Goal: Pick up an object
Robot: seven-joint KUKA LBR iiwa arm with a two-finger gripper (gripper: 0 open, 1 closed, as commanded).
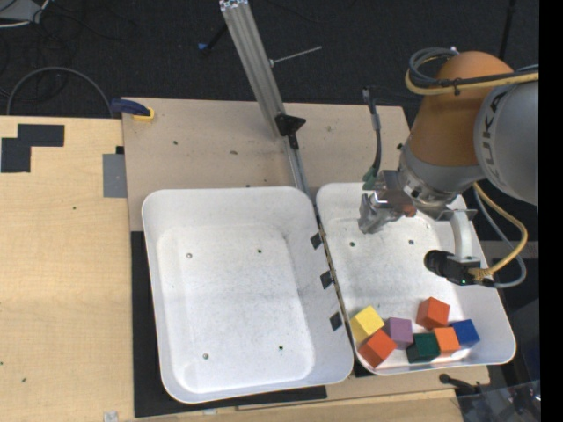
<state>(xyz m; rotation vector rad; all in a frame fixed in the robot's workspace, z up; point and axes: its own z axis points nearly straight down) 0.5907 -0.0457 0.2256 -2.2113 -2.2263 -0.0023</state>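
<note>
We think the job has hardly begun. The gripper hangs over the upper part of the right bin, just right of the middle of the frame, and we see nothing between its fingers. The metal tips look close together, but they are small and shiny from up here, so we cannot tell if the jaws are apart or together.

The things to pick all lie in the lower right of the frame, bunched at the bottom end of the right bin. There is a yellow block, with an orange block just below it. A purple block sits beside them, then a green block. Further right sit a red block, another orange block, and a blue block (some of them touch each other).

The gripper is well apart from this pile. None of the blocks is lifted.

What is left, we guess, is nearly everything. The arm must go down toward the pile, choose one block, close on it and raise it. The left bin holds no blocks that we can see.
</note>
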